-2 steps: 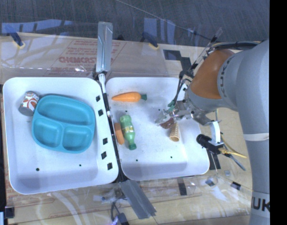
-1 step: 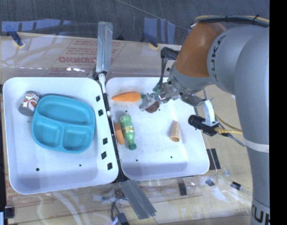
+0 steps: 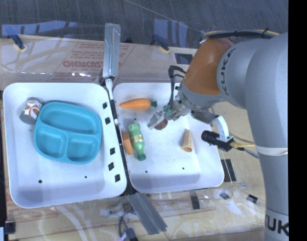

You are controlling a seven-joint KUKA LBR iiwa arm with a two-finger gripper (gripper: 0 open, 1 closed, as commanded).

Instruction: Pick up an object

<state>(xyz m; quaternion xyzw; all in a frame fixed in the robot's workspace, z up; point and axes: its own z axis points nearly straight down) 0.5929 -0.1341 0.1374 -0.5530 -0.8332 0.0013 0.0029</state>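
Grey KUKA arm with an orange wrist band

The arm [image 3: 259, 99] is smooth, rounded grey casing, with black "KUKA" lettering by the orange band [image 3: 206, 67] and again near the lower right. A black cable loops along its far side. The hand [image 3: 161, 120] is small, metallic and dark; a black fitting with a thin wire sits beside it.

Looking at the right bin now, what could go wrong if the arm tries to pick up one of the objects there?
1. The green bottle lies against an orange piece by the bin wall; a grasp there may catch both or hit the wall.
2. The gripper hangs between the carrot and the ice cream cone, over bare floor, so descending straight may close on nothing.
3. The cone tapers and could slip out.
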